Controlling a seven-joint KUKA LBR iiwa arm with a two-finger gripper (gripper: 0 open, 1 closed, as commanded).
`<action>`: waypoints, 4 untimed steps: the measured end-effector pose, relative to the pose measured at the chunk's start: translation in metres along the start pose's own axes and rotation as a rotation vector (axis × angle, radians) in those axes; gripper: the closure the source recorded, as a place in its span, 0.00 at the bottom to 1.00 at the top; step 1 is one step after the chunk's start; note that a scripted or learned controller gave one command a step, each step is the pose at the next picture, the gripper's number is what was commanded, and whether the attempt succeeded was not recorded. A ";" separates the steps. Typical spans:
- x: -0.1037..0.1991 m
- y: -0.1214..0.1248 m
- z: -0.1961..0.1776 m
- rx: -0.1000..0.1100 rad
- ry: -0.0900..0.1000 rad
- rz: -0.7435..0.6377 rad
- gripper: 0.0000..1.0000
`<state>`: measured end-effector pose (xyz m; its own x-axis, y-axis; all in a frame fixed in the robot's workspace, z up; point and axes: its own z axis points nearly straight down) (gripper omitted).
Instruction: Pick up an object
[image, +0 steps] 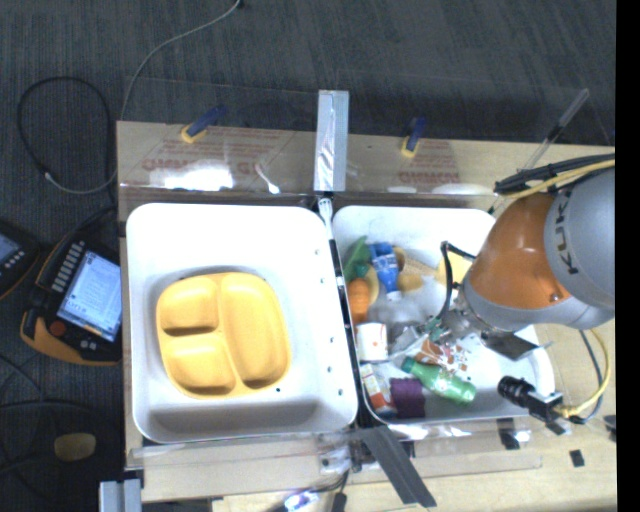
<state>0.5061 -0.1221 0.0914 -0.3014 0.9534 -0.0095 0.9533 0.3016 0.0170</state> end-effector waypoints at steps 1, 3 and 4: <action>-0.051 -0.017 0.000 0.003 0.002 -0.046 0.00; -0.026 0.105 0.003 0.005 0.002 -0.027 0.00; -0.026 0.105 0.003 0.005 0.002 -0.027 0.00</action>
<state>0.6140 -0.1152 0.0902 -0.3268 0.9451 -0.0079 0.9450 0.3268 0.0119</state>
